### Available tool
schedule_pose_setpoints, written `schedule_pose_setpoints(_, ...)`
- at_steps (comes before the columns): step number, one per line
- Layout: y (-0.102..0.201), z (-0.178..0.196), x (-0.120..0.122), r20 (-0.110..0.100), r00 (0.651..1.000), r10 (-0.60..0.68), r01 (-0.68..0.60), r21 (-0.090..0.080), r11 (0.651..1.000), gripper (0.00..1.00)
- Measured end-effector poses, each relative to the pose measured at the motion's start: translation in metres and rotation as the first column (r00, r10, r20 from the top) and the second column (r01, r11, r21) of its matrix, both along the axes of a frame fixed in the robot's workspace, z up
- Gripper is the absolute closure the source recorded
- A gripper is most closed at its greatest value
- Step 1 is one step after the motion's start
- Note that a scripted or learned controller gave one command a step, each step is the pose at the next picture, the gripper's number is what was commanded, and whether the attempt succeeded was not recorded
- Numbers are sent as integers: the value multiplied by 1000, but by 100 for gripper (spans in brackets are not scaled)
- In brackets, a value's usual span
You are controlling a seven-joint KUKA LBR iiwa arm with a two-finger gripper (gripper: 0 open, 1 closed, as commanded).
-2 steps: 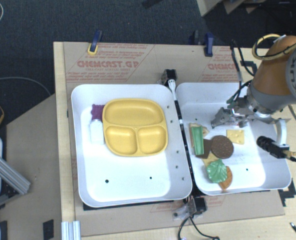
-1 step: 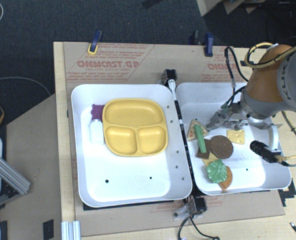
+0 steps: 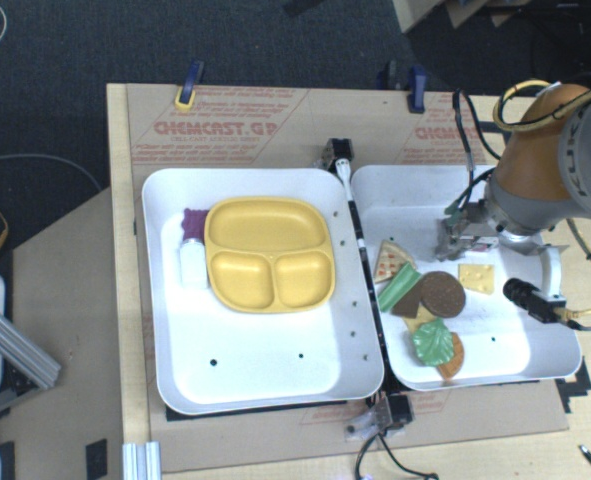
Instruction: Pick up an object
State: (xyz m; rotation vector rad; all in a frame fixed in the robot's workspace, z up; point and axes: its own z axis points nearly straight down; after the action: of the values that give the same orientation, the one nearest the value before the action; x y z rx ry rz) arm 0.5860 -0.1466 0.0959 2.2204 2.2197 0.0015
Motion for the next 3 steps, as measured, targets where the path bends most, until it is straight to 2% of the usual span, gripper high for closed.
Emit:
schedule_pose_setpoints(2, 5, 112, 17, 5, 1000, 2, -2, -1, 1000, 100)
schedule_pose_setpoints(3, 5, 131, 18, 4, 1000, 2, -2, -1, 1000, 100)
